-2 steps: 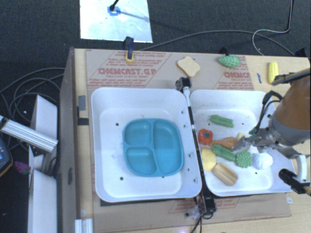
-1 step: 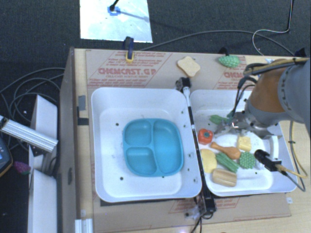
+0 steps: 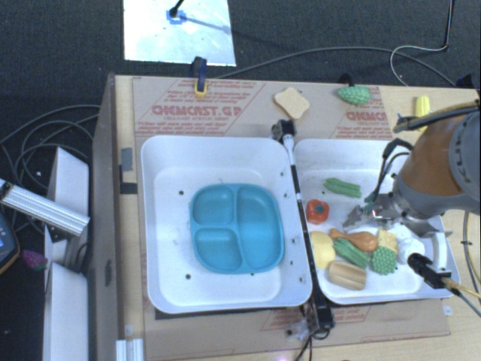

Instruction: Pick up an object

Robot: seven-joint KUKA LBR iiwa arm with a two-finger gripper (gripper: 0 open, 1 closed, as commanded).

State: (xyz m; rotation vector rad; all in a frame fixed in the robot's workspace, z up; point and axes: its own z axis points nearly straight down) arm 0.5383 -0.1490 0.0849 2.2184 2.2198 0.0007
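The right bin (image 3: 353, 150) holds a pile of toy food. Among the pieces are a green pickle (image 3: 342, 187), a red tomato (image 3: 317, 211), a yellow piece (image 3: 322, 249), an orange drumstick (image 3: 361, 240), a dark green vegetable (image 3: 350, 253), a bumpy green piece (image 3: 384, 259) and a tan bread roll (image 3: 346, 275). My gripper (image 3: 362, 216) hangs low over the middle of this bin, just above the drumstick and to the right of the tomato. Nothing shows clearly between its tips. The arm's grey and orange wrist (image 3: 440, 164) hides the bin's right part.
The left bin (image 3: 169, 164) carries a blue divided plate (image 3: 237, 228). Behind the bins, on the cardboard, lie a toast slice (image 3: 291, 102), a green toy (image 3: 354, 94) and a yellow piece (image 3: 422, 107). A blue-yellow clamp (image 3: 200, 76) grips the bench's far edge. Cables run along the left.
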